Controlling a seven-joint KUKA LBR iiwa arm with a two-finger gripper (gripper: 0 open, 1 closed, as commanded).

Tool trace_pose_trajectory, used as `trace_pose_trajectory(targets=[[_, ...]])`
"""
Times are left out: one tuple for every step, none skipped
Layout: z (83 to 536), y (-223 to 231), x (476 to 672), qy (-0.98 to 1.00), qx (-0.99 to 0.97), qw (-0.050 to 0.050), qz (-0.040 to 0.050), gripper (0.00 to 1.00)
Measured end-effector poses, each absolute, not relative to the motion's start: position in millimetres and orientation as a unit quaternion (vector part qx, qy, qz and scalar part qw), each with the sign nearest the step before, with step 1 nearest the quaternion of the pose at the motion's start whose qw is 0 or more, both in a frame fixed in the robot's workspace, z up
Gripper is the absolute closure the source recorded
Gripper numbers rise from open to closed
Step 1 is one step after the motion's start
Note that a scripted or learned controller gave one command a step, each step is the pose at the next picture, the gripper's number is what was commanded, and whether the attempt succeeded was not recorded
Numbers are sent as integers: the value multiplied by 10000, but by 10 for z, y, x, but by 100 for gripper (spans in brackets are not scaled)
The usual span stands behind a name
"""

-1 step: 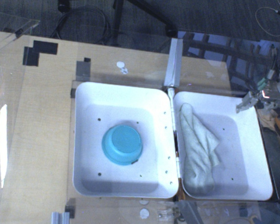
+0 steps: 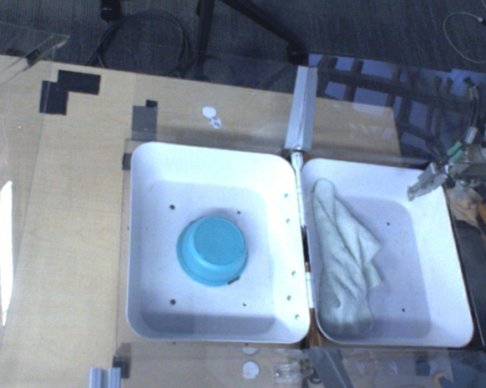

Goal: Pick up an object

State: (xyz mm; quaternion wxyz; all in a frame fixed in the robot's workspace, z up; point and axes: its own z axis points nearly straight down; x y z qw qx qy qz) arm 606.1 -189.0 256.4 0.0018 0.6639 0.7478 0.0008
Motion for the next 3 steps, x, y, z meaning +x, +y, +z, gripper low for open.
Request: trace_pose_trajectory(targets=[[988,-1647,6513,8144,5803,20,9,0],[1110,-1634,6539,8154,5788,54,25,100],[2145,-1711,6709,8074,5900,44,17,100]])
